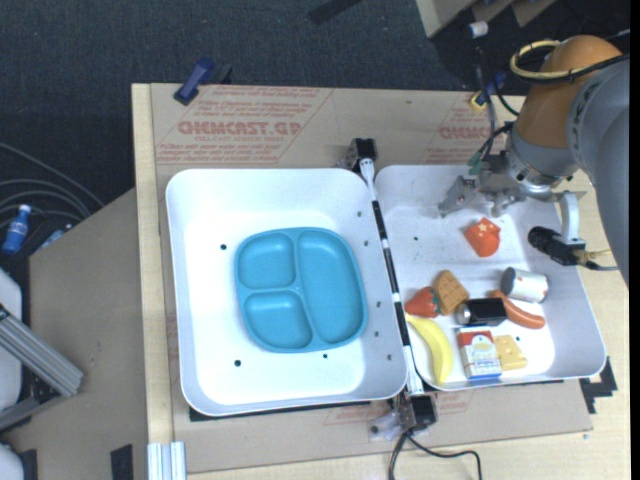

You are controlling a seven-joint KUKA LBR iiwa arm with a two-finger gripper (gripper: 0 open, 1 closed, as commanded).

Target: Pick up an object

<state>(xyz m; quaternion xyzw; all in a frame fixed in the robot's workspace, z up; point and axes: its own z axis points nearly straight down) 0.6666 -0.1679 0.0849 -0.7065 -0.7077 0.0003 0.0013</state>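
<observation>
My gripper (478,200) hangs over the far part of the right bin (575,353), open, with nothing between its grey fingers (450,202). Just in front of it a small red-orange toy (483,236) lies alone on the bin floor, apart from the fingertips. Nearer the front of that bin lie several toy foods packed close together: a red piece (422,301), a brown bread-like piece (452,290), a banana (432,346), a black block (485,310), a white cylinder (527,285), an orange sausage (522,314), a red and blue box (482,356) and a yellow cheese piece (512,351).
The left bin (200,218) holds a blue divided plate (298,288). A black divider strip (385,258) runs between the bins. The orange-banded arm (560,98) comes in from the upper right. A black fitting (553,242) sticks out beside the wrist.
</observation>
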